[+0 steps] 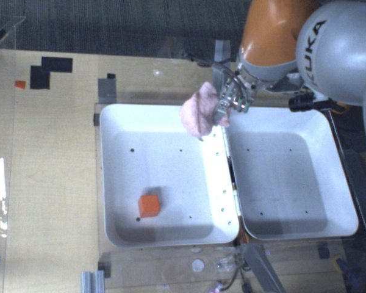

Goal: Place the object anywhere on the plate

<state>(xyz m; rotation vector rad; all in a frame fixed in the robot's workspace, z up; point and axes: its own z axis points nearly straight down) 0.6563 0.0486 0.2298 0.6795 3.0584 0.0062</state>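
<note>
Pink cloth (197, 116) bunched up at my hand (222, 113) — that's what I've got, hanging off the fingertips above the back rim of the left bin (119, 163). It looks pinched between my fingers, closed narrow on a fold, with the rest of the fabric drooping to the left of the grip. Soft stuff, so it dangles rather than sitting neatly in the hold; that's why it swings out to the side instead of hanging straight under me.

Down in the left bin there's an orange block (149, 206), near the front, well apart from me and untouched. The right bin (329, 176) sits just beside, under my arm (274, 29).

Now, the plate — I can't pick one out on the counter (49, 163) or in either bin, so I can't tell where the drop is meant to go. My guess is the carry is under way and the release not yet done. The risk: a loose pinch on floppy cloth could slip before I get there.
</note>
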